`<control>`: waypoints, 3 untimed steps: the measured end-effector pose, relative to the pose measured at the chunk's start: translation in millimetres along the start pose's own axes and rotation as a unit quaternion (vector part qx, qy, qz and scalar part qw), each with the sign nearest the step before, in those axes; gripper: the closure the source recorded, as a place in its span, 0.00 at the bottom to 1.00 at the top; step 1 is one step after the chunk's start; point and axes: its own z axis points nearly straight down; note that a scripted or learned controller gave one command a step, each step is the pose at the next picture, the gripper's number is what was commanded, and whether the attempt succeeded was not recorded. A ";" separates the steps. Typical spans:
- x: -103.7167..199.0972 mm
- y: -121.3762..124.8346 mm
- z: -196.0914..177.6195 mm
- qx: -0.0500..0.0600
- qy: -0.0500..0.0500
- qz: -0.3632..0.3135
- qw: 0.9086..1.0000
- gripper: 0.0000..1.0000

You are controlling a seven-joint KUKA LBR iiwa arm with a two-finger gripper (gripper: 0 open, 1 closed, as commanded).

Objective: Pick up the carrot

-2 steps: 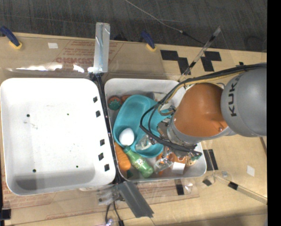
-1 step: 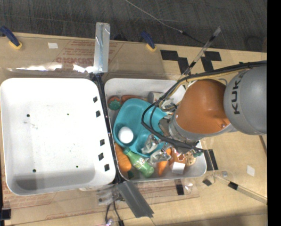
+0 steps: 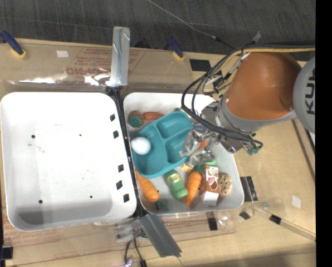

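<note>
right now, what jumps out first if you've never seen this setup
The arm's orange band dominates the right, its gripper hanging low over the crowded right bin. There a teal tray carries a white ball, with a carrot just below.

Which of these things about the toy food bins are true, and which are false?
1. The teal tray sits in the right bin. True.
2. A white ball rests on the tray. True.
3. The gripper hangs over the left bin. False: it is over the right bin, at the tray's edge.
4. The carrot lies in the left bin. False: it lies in the right bin, beside a green toy.
</note>
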 end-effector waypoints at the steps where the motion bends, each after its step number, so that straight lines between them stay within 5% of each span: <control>1: -3.6 -18.2 39.4 -0.002 0.003 -0.269 0.963 1.00; 2: -14.5 -20.7 24.2 -0.002 0.000 -0.385 0.923 1.00; 3: -15.3 -18.6 24.6 -0.004 0.000 -0.387 0.922 0.00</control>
